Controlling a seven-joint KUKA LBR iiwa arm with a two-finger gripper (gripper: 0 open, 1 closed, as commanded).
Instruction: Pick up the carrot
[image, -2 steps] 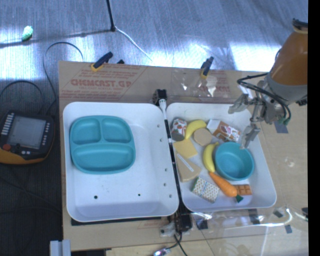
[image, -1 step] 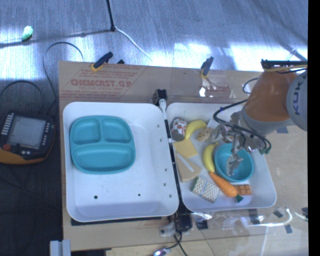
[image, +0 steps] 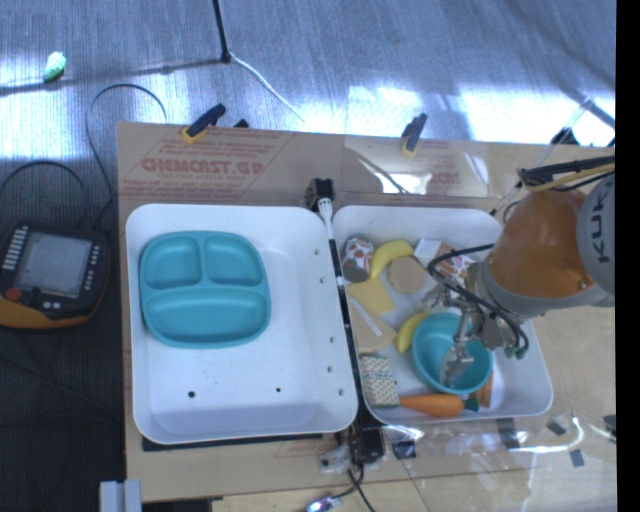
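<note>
Grey arm, orange band

The arm (image: 560, 250) was grey with a broad rounded orange band, dark lettering on its casing, black cables at the wrist, and a slim metallic tool (image: 461, 362).

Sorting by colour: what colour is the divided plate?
Light blue plate, seen in the camera view.

The bench (image: 200, 160) carries 2 white bins side by side: left bin (image: 300, 330), right bin (image: 535, 385).
</note>
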